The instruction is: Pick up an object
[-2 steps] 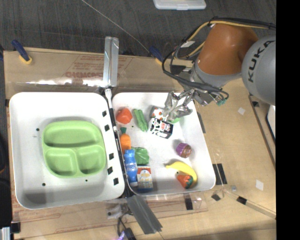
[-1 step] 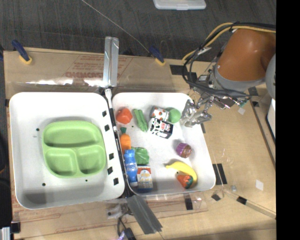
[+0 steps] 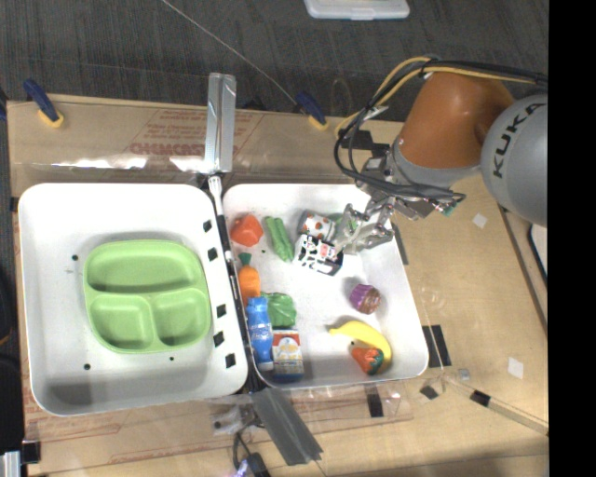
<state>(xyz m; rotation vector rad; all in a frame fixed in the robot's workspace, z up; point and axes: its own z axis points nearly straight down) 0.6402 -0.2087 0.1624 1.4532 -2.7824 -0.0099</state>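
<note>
Silver, my gripper [image 3: 361, 230] hovers beside the black-and-white carton [image 3: 319, 253] in the right bin [image 3: 410, 307]; I cannot tell its state. I should centre, descend straight.

1. We've got a tan cardboard-looking sheet [image 3: 466, 307] covering the bench, with red print at the far left.
2. Blue clamps [image 3: 44, 102] pin its far edge, one left, one nearer the middle.
3. Dark carpet-like floor [image 3: 112, 42] runs along the far side.
4. A clear plastic lid or tray [image 3: 357, 8] sits out there.
5. Lighting's even, soft shadows.
</note>
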